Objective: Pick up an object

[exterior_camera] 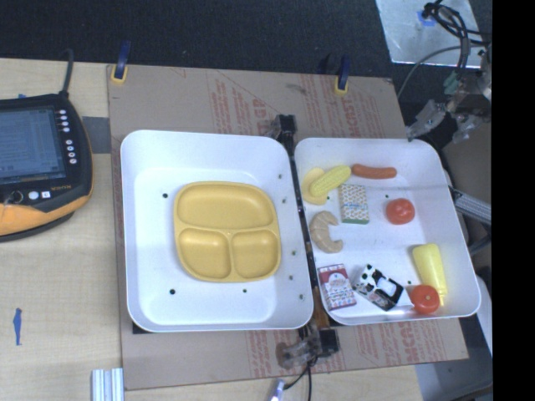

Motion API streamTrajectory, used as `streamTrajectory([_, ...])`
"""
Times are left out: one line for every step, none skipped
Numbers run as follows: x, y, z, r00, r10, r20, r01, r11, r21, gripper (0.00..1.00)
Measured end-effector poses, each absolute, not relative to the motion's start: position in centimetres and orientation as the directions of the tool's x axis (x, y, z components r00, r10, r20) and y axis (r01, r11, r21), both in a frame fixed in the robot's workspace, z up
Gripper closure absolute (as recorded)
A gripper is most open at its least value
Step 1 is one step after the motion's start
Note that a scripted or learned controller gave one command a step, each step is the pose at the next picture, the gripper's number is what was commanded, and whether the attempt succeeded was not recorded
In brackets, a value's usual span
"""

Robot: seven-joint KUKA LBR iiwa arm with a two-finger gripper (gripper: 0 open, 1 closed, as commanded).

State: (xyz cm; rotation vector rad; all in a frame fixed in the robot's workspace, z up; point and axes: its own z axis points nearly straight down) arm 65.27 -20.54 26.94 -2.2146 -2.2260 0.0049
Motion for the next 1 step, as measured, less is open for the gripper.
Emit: streamTrajectory([64.39, -16.72, 9.58, -0.004, 1.0, -0.001, 1.0, 0.004, 0.002, 0.0])
